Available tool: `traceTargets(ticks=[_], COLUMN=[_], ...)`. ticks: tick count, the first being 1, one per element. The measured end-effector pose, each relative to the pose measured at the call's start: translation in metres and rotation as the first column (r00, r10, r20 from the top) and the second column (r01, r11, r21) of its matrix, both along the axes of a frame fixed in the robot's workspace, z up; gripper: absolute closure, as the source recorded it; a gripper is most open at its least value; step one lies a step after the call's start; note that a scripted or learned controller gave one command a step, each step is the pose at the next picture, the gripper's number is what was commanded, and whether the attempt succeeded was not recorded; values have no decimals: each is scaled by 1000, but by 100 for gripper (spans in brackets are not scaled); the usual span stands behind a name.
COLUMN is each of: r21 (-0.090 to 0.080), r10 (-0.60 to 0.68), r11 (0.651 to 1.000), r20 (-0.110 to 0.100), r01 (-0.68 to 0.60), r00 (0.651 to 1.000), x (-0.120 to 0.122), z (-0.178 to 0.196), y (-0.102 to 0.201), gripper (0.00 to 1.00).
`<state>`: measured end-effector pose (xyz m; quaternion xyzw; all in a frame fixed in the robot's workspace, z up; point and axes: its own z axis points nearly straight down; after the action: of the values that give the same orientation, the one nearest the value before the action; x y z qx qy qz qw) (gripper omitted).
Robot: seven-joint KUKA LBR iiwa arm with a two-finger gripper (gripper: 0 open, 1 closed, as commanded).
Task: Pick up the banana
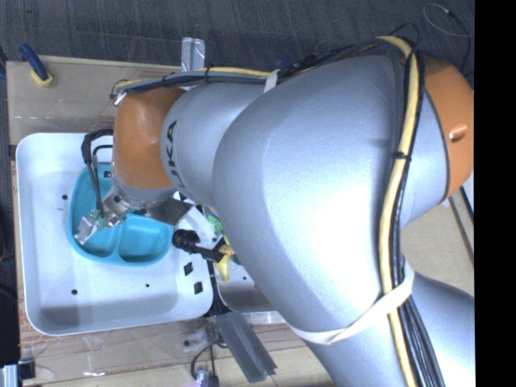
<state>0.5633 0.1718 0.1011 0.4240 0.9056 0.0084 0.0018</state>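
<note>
Looking down, we find the gripper (90,229) over a blue dish (141,244) in the left white bin (40,280); we cannot tell its opening, nor where the banana lies.

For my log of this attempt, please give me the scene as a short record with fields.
arm: grey with an orange band, covering much of the bench
claw: low over the blue dish
blue dish: lying inside the left white bin
held item: cannot tell
</note>
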Motion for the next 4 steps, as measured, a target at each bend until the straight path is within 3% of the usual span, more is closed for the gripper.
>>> traceTargets(ticks=[1, 2, 3, 4], r21=[-15, -14, -13, -13], r10=[-372, -440, 58, -116], r11=[928, 898, 998, 993], r20=[-12, -11, -9, -9], r01=[372, 440, -58, 115], r00=[928, 898, 998, 993], x=[43, 90, 78, 80], z=[106, 11, 105, 343], y=[31, 39, 33, 15], gripper=[0, 0, 0, 0])
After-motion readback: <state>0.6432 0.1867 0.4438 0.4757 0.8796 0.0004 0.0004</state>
